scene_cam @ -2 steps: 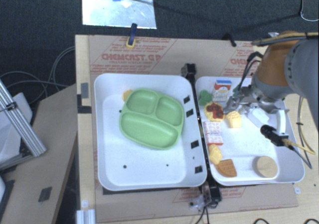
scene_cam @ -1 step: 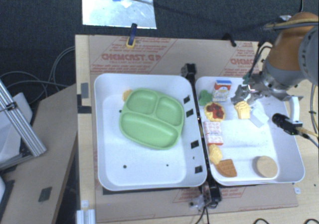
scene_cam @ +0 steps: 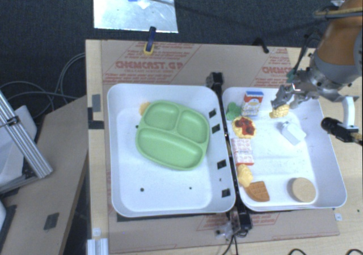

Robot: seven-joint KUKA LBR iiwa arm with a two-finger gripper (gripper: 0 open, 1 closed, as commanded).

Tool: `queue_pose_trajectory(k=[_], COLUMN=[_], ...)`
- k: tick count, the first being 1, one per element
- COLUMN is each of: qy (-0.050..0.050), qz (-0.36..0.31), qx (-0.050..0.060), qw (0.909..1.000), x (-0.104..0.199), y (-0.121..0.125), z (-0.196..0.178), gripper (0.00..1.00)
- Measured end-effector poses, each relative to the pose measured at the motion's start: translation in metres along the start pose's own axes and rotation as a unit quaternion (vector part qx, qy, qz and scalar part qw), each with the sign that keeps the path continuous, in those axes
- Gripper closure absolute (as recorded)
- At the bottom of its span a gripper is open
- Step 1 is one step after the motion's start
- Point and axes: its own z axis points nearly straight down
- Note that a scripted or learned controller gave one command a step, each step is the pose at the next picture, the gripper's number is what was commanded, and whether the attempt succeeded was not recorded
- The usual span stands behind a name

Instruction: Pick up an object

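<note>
Camera view puts our tool (scene_cam: 282, 102) over the upper part of the right bin (scene_cam: 332, 163), at the end of the arm (scene_cam: 337, 50) that comes in from the right. We cannot tell how its fingers stand. Just below its tip we see a small yellow piece (scene_cam: 278, 112); whether the two touch is not clear. Below and right of that lies a pale white block (scene_cam: 291, 134) on the bin floor.

To the left of the tool stands a small carton (scene_cam: 252, 103) with a red and blue top, and beside it a green item (scene_cam: 232, 111) near the bin's left wall. Under the carton sits a red item (scene_cam: 244, 127), then a white packet (scene_cam: 242, 151) with red print, then a yellow item (scene_cam: 244, 176). At the bin's lower edge we see an orange-brown piece (scene_cam: 258, 191) and, well to its right, a tan round (scene_cam: 302, 189).

The left bin (scene_cam: 125, 135) holds a green divided tray (scene_cam: 172, 135). Both bins rest on the desk (scene_cam: 187, 61).
</note>
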Motion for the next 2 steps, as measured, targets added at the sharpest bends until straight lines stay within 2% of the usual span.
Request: queue_pose_trajectory(k=[1, 2], qy=[0.002, 0.001], qz=[-0.003, -0.002], qx=[0.002, 0.003], qw=[1.0000, 1.0000], x=[0.057, 0.109], y=[0.012, 0.005], z=[-0.011, -0.014], gripper=[1.00, 1.00])
